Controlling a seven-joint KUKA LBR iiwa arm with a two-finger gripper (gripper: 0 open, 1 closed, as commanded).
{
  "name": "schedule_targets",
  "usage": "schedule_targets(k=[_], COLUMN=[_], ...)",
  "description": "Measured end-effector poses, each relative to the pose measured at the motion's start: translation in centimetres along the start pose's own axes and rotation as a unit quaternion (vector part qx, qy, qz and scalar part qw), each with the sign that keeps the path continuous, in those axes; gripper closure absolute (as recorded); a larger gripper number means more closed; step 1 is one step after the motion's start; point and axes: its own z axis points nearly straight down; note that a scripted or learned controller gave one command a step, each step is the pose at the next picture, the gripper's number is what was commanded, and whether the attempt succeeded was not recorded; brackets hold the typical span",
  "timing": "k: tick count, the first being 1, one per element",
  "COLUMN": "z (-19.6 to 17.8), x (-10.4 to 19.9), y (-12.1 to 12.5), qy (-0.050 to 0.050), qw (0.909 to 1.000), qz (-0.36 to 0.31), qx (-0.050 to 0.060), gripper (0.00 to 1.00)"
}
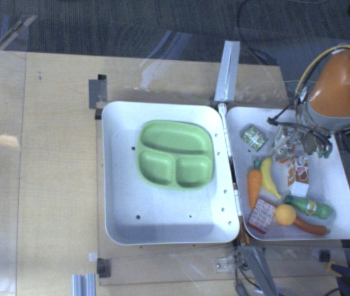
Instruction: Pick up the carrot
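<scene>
The carrot (pixel 254 187) is orange with a green top and lies lengthwise at the left side of the right bin (pixel 341 184), close to the wall between the bins. A yellow banana (pixel 268 179) touches its right side. My gripper (pixel 289 140) hangs over the upper part of the right bin, under the orange wrist band (pixel 338 91). It is to the upper right of the carrot and apart from it. Nothing shows held in it.
Around the carrot lie a green can (pixel 254 136), a white and orange carton (pixel 298 170), a red box (pixel 262 215), a yellow-orange fruit (pixel 284 214), a green bottle (pixel 309 206) and a sausage (pixel 310 227). The left bin (pixel 119 196) holds a green divided plate (pixel 176 153).
</scene>
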Motion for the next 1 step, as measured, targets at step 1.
schedule_targets(k=[1], z=[-1.05], x=[0.87], y=[-2.29], qy=[0.002], qw=[0.9989], qz=[-0.047], qx=[0.0], gripper=[1.0])
